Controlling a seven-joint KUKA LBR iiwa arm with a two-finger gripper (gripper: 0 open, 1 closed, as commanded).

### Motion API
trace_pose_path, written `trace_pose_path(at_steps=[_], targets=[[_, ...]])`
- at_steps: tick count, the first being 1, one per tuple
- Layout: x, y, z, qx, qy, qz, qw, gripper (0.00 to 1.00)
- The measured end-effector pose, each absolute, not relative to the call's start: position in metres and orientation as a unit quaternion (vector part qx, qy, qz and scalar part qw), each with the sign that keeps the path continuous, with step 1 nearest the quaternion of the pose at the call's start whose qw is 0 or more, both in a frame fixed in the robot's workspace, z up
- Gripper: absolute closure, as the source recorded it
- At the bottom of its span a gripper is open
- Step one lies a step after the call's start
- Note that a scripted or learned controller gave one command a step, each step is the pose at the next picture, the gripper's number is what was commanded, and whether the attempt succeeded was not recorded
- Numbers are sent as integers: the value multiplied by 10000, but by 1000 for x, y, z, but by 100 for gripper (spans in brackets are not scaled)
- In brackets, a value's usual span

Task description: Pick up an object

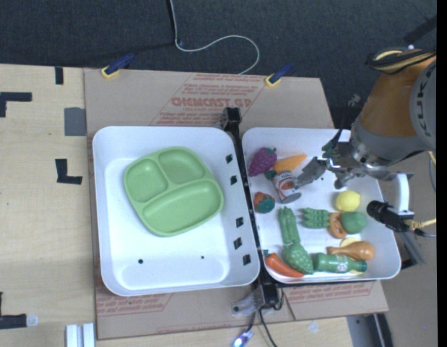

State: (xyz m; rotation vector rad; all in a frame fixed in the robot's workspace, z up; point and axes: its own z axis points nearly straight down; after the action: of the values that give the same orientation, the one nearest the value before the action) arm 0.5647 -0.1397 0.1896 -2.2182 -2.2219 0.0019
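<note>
we see the pincer (301, 179) low inside the right bin (320, 137), reaching in from the right on the grey arm (396, 121) with its orange band. its two fingers (307, 168) stand spread apart, and nothing sits between them. just at their tips lies a small red and white object (284, 186), touching or nearly touching the lower finger; we cannot tell which. beyond the tips, to the upper left, sit the purple grapes (262, 160), with an orange carrot (289, 163) just above the fingers. below and left of the tips we find a red and green strawberry-like piece (264, 202). under the pincer a long green vegetable (288, 225) stands lengthwise, and a knobbly green piece (315, 217) lies beside it. back toward the wrist rests a yellow lemon (347, 201), with a green and orange piece (349, 224) just below it. further down, near the bin's front wall, lie a green bottle-like item (340, 264) and an orange-red piece (279, 267). well away past the fingertips, the left bin (107, 215) carries a green divided plate (173, 190).
</note>
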Motion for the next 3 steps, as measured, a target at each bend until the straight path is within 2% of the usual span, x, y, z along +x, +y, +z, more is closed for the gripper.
trace_pose_path(at_steps=[2,3], targets=[[484,25,370,-7025,-7116,-37,-11,0],[485,20,374,-7057,-7085,12,7,100]])
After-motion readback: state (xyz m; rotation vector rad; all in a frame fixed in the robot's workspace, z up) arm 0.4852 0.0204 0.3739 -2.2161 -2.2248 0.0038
